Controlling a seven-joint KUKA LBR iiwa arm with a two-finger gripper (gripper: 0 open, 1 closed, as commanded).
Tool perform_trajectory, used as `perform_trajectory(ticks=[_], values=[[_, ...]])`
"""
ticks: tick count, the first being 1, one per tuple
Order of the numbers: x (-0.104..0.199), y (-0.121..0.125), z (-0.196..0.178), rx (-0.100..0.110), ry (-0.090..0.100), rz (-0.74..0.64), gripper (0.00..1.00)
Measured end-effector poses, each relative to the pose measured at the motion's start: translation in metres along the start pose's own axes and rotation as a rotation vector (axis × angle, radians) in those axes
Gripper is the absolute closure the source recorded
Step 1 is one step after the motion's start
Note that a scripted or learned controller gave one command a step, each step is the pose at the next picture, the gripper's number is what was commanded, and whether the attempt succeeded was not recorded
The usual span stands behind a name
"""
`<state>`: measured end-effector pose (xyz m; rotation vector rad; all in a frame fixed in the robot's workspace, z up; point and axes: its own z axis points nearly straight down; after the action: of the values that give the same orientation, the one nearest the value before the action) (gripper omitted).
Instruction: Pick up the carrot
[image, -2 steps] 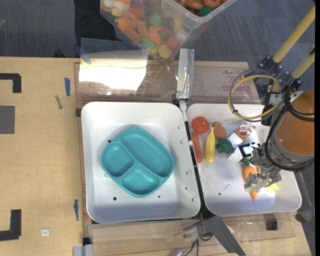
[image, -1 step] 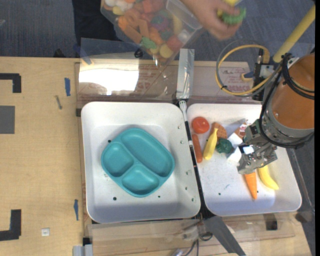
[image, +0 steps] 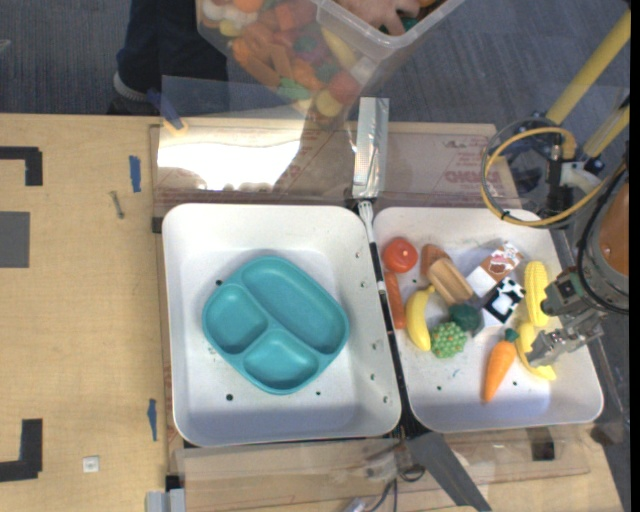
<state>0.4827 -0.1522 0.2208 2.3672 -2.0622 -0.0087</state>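
Looking down from the camera view, the desk carries two white bins side by side. In the left bin sits a teal divided plate. Over in the right bin there's a crowd of toy food: the carrot lies near the front, orange tip pointing toward the bin's front edge, green top up against the tool. Just left of it, a green bunch of grapes and a banana; behind those a red tomato and a hot dog. A yellow corn cob lies along the right side. The tool hangs low just right of the carrot's top, over the corn; whether its grip is clenched or released, I can't tell from here
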Motion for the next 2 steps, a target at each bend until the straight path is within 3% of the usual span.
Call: perform_trajectory(ticks=[1,2], values=[[-0.05,-0.007,0.133,0.012,0.003,0.171,1.0],[-0.002,-0.071,0.132,0.016,0.001,0.319,1.0]])
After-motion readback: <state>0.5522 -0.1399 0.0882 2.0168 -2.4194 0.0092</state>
